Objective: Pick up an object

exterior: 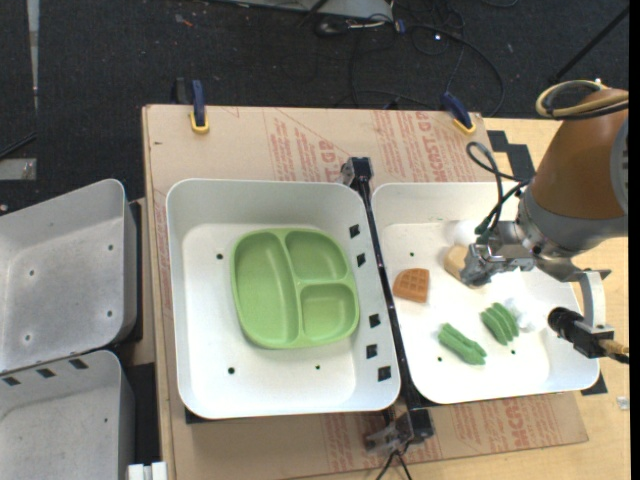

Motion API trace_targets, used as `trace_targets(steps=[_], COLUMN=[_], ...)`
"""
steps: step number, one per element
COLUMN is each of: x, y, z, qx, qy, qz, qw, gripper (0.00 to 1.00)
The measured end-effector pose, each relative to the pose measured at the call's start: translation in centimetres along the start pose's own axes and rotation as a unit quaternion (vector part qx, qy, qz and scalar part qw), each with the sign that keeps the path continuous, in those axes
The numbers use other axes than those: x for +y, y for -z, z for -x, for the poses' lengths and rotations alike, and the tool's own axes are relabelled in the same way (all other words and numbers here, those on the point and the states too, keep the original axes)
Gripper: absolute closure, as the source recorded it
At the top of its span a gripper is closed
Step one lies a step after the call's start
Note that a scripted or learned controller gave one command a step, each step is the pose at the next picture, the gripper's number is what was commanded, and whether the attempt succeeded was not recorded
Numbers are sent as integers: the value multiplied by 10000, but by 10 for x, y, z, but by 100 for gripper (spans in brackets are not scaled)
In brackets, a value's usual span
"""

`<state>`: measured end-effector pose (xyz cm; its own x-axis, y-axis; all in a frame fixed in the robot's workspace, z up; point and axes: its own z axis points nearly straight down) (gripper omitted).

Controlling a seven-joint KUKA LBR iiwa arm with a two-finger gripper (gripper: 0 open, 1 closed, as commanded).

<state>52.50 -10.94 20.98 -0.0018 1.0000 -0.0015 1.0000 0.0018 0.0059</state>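
Note:
The right bin holds a brown waffle-shaped piece, a green pod-like object and a second green ridged object beside a small white item. A tan object lies by the gripper, partly hidden by it. My gripper hangs low over the right bin's middle, just right of the tan object and up-right of the waffle. The wrist hides its tips.
The left bin holds a green divided plate. A black divider with clips runs between the bins. The arm's orange band looms over the right bin's far right. Grey trays lie left of the bench.

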Motion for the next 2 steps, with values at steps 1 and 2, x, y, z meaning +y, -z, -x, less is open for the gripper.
trace_targets(steps=[1,2], x=[2,15], y=[51,53], z=[0,-58], qx=[1,12], qy=[5,30], qz=[-2,-22], qw=[10000,10000], gripper=[100,100])
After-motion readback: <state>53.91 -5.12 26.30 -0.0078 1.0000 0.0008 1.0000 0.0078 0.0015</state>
